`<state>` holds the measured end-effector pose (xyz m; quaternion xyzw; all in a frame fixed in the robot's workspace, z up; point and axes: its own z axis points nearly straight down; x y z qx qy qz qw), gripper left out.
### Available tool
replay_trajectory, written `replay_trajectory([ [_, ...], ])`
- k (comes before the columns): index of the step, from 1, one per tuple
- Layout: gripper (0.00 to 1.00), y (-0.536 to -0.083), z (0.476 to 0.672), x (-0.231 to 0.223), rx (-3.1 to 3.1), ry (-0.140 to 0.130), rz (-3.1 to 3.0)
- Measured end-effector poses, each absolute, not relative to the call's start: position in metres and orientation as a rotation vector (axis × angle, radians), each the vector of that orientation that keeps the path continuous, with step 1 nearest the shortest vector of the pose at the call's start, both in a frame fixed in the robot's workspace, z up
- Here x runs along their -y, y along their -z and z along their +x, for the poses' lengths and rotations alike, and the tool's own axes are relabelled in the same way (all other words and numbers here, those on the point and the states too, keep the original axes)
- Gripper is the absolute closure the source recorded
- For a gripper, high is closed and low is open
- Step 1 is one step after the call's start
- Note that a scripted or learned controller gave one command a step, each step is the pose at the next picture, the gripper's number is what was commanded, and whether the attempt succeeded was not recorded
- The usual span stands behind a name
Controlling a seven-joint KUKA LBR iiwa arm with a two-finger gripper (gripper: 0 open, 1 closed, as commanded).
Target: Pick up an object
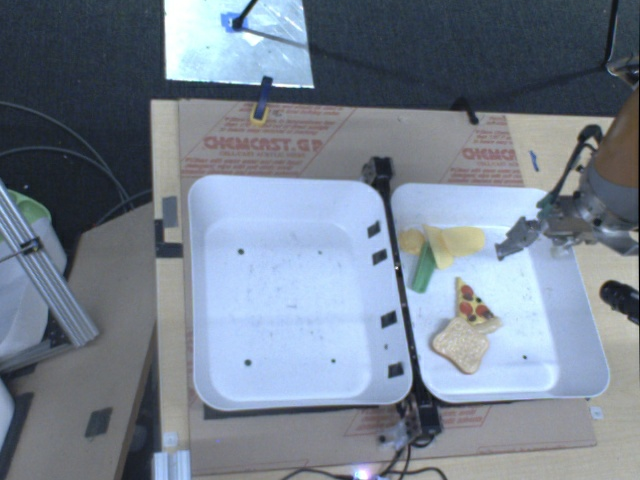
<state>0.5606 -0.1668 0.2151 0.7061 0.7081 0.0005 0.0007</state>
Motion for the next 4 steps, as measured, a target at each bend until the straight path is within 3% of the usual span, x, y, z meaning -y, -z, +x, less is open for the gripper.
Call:
replay_trajectory([
  [1, 0.00, -0.080, 0.498, 0.130, -2.224, 0.000, 2.220],
  [2, 0.00, -0.085, 0.564, 0.108, -2.227, -0.008, 2.208],
  [3, 0.00, -0.084, 0.532, 0.081, -2.228, -0.001, 2.217],
  [4, 0.00, -0.190, 0.487, 0.034, -2.229, -0.012, 2.209],
])
